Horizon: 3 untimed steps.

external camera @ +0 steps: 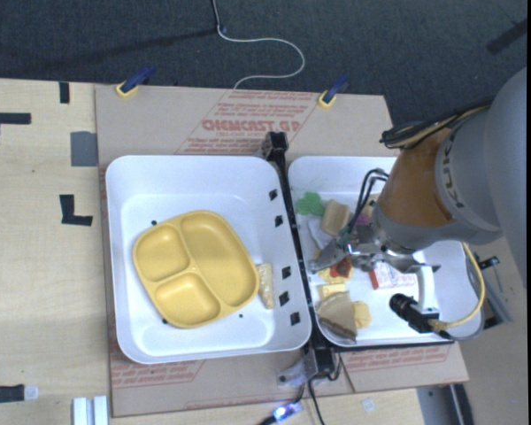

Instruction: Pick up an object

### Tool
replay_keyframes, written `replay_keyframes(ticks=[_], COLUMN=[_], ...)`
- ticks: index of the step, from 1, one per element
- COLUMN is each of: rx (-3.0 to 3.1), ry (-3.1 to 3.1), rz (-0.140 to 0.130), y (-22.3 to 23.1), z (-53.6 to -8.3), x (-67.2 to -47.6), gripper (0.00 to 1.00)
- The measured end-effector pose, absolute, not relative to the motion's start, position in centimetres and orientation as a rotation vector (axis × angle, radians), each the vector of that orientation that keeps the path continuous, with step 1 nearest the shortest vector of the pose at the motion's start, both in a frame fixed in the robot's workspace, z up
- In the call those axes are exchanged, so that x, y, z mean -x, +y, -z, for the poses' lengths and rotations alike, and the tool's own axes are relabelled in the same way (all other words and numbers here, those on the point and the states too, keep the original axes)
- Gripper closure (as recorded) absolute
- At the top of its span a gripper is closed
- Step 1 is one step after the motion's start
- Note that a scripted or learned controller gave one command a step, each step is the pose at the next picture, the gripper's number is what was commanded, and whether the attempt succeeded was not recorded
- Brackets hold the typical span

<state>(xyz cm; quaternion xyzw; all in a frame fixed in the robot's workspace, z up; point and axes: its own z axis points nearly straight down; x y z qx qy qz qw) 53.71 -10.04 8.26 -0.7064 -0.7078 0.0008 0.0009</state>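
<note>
In the right bin [442, 330] lie several small toy food pieces: a green piece [310, 204], a tan block [335, 217], a brown wedge [336, 312], a yellow chunk [359, 312] and a white and red packet [392, 278]. My gripper [338, 255] reaches down into the left half of this bin, low among the small red and yellow pieces [334, 274] in the middle of the pile. The grey arm with its orange band [414, 189] covers the bin's right part.
The left bin [128, 180] holds a yellow divided plate [195, 268] and a small pale yellow piece [265, 284] by its right wall. A black divider [288, 228] separates the bins. A black fitting with a yellow cable [416, 314] hangs beside the wrist.
</note>
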Motion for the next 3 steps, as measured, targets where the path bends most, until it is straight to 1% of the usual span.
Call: replay_keyframes(ticks=[1,2,3], rx=[2.219,2.221,2.22], ry=[-2.224,-2.223,-2.225], rz=[-0.001,0.001,0.003], y=[-10.1,-10.6,-10.0], z=[-9.5,-13.8,-18.2], x=[-53.8,-53.9,-54.0], gripper=[1.0,1.0,1.0])
